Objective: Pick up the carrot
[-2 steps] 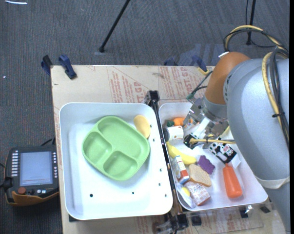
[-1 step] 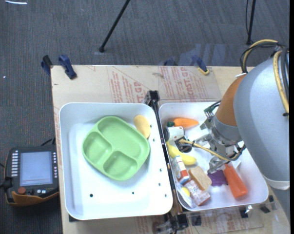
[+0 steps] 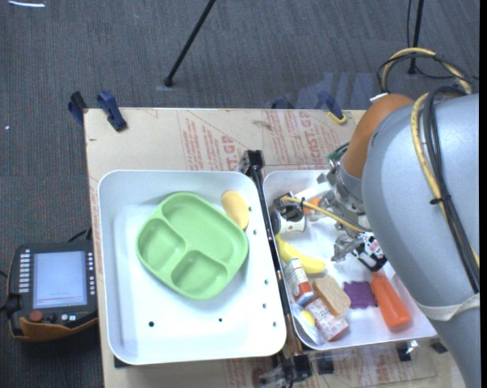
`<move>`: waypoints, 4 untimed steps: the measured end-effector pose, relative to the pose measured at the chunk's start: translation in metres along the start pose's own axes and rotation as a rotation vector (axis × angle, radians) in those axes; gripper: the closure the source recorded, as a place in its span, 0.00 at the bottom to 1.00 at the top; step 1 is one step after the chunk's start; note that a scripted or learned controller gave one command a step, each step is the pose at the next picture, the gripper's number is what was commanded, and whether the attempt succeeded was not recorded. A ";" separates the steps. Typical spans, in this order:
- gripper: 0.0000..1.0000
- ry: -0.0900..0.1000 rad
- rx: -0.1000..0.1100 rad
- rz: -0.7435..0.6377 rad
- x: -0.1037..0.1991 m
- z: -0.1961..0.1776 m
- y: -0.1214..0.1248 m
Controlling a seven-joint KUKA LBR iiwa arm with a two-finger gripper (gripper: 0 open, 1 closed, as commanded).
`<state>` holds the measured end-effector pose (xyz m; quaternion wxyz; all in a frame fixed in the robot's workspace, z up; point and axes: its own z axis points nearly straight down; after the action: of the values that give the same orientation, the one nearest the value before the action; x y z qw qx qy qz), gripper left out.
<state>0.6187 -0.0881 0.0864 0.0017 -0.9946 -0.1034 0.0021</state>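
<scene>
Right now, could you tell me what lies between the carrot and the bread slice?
In the camera view, a small purple item lies between the carrot and the bread slice.

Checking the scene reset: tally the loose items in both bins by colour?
Green: 1, divided plate
Yellow: 3, lemon-like piece, banana, small piece
Orange: 1, carrot
Purple: 1, flat piece
Tan: 1, bread slice
Red/white: 2, bottle, packet
Total: 9; clutter under the arm uncounted.

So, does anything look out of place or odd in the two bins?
Mostly no. One oddity: the green plate sits askew in the left bin, with a yellow piece lying outside its rim. The carrot lies in the crowded right bin.
</scene>
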 end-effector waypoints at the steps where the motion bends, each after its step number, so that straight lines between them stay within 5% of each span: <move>1: 1.00 -0.007 0.003 -0.007 -0.001 -0.008 -0.002; 2: 1.00 -0.003 0.003 -0.385 -0.098 0.001 -0.024; 3: 1.00 0.004 0.000 -0.213 -0.129 -0.101 -0.080; 4: 0.00 -0.003 0.001 -0.211 -0.131 -0.098 -0.079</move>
<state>0.4751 -0.0380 0.1853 0.0020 -0.9782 -0.2076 0.0033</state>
